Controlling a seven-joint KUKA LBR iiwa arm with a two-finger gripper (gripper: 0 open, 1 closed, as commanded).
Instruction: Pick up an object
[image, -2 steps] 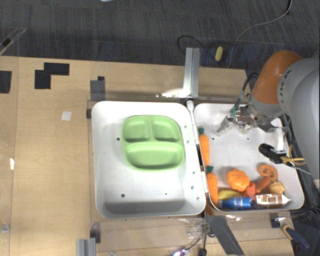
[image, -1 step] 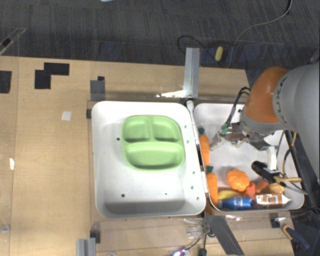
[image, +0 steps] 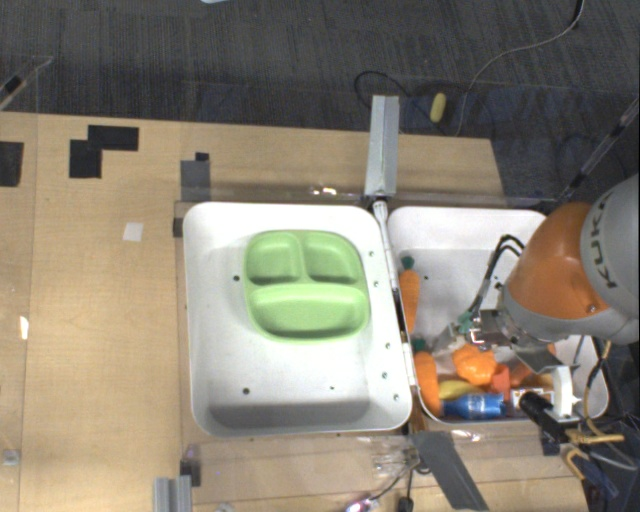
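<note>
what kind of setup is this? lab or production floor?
Likely a robotics lab bench: a wooden bench bearing two white bins, carpeted floor with loose cables, and toy food such as a green divided plate.

bench: matt wood | bins: smooth white plastic | tray: matt green plastic
</note>
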